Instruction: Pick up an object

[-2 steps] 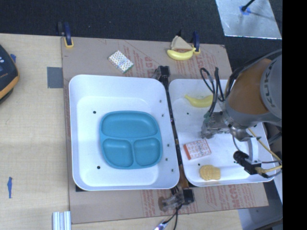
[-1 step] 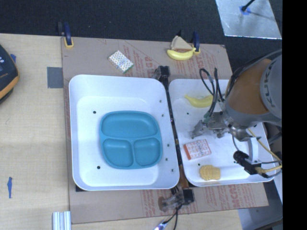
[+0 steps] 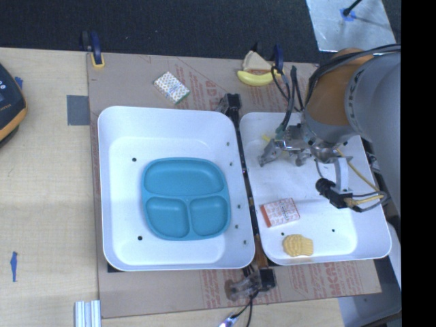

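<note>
From my remote seat I see two shallow white plastic bins side by side on a brown cardboard sheet laid over a pale wooden bench. The left bin point(image 3: 116, 182) holds a smooth blue plate point(image 3: 185, 197) with three compartments, a rounded rectangle lying flat near the middle. The right bin point(image 3: 368, 240) carries the loose items: a flat red-and-white printed packet point(image 3: 280, 212) near its centre, and just below it a bumpy yellow cookie-like lump point(image 3: 298, 245) close to the near wall, the two apart from each other. The gripper point(image 3: 272, 152) hangs over the far left part of the right bin, its thin metal fingers spread open and pointing left, with nothing between them; it sits well above the packet in the view. The grey arm point(image 3: 381, 107) with its orange band bulks in from the right. Behind the bins, on the cardboard, lie a yellow banana point(image 3: 255, 77) and a small patterned square packet point(image 3: 171, 86).
</note>
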